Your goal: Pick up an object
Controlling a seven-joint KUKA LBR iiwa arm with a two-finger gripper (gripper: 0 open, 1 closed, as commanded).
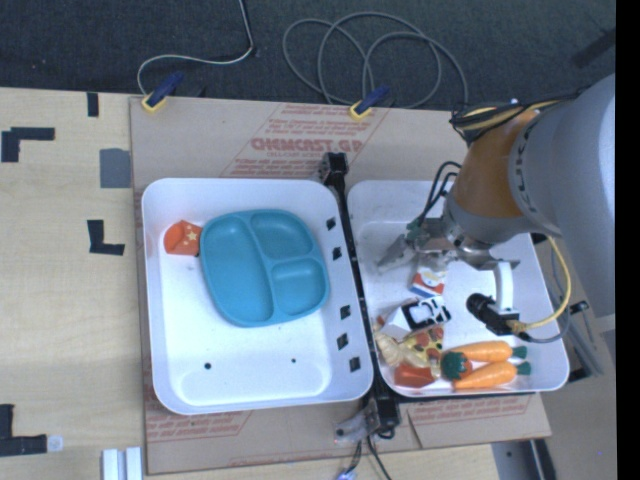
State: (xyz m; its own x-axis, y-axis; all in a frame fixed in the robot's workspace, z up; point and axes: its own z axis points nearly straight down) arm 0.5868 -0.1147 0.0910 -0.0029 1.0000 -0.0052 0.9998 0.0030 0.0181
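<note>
**Arm low over the right bin, nothing lifted yet**

The surface carries two white bins side by side on a cardboard sheet. The grey arm reaches in from the right and bends down over the right bin. The left bin holds a blue divided plate with a small red-orange toy touching its left edge. In the right bin, two toy carrots lie along the near wall, with a clutter of small food toys just beside them and a black-and-white piece near the middle.

The claw hangs low in the upper half of the right bin, its fingers seemingly spread, with nothing visible between them. I judge this to be the approach step: no object is gripped. The next move calls for settling over one item, probably the nearby small pieces, then pinching and rising.
</note>
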